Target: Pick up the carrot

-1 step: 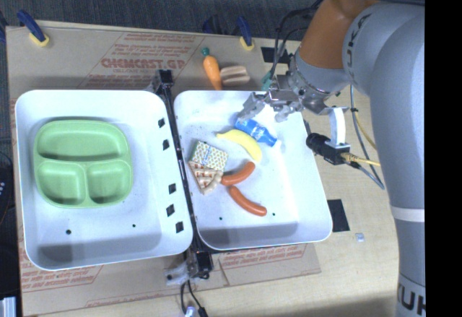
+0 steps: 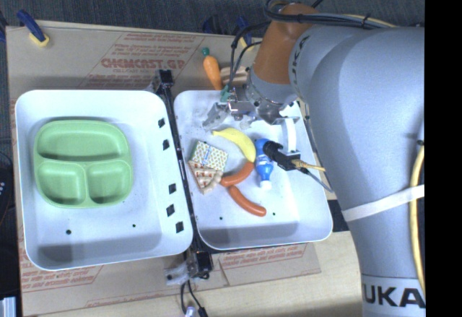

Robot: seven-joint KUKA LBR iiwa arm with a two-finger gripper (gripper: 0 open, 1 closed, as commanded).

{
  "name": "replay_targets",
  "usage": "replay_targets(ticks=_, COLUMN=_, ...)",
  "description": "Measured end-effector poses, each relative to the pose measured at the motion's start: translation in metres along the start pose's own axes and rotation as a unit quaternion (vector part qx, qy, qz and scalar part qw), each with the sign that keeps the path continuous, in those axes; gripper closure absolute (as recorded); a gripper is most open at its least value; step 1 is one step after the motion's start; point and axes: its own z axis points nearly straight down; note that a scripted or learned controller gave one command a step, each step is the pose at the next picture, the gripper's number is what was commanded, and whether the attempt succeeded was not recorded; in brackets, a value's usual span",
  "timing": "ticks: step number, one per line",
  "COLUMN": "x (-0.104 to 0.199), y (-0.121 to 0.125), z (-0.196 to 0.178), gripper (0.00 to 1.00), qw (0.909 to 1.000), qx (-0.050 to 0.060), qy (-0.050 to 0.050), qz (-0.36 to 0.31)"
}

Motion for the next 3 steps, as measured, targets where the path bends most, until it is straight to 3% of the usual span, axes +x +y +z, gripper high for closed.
replay_targets(ticks=1, x=0.000, y=0.001, z=-0.011, gripper=1.00, qw=1.0000, qx=0.000, qy=0.000, qz=-0.002)
replay_targets(ticks=2, x=-0.006, y=-0.006, z=-0.117, gripper=1.00, qw=0.9947, qx=-0.002, qy=-0.001, qz=0.103)
replay_targets(ticks=3, x=0.089, y=-0.007, z=-0.110, gripper=1.00, qw=0.9816, qx=0.000, qy=0.000, qz=0.191)
